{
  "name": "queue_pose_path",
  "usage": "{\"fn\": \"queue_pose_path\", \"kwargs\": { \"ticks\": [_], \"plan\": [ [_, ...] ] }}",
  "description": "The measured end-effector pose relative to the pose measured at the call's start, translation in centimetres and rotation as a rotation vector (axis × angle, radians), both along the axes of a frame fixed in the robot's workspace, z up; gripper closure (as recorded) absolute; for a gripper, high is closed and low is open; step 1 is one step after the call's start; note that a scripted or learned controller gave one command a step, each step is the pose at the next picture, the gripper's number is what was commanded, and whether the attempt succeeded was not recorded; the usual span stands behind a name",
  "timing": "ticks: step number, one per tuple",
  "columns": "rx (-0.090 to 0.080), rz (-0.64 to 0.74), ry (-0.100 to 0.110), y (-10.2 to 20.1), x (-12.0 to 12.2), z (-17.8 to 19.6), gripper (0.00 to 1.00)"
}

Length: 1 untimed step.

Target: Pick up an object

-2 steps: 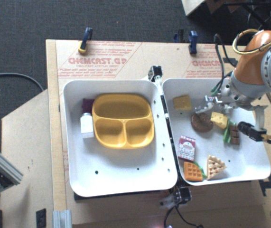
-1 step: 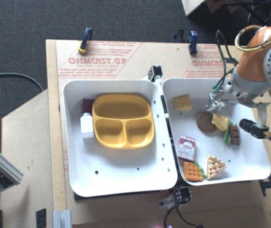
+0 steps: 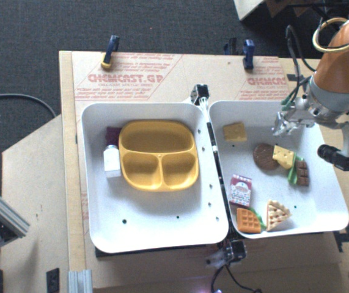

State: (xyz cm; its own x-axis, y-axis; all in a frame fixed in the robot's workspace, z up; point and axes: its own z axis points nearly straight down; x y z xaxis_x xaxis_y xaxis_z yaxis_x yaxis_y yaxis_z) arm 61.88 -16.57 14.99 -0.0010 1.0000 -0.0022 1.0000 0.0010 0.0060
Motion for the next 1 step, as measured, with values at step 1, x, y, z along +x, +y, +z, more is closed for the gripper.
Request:
{"fn": "queue_pose_path", "kwargs": {
  "ticks": [1],
  "plan": [
    [0.000,0.000,-0.001,0.14,0.09,4.39,1.00]
  ]
}}
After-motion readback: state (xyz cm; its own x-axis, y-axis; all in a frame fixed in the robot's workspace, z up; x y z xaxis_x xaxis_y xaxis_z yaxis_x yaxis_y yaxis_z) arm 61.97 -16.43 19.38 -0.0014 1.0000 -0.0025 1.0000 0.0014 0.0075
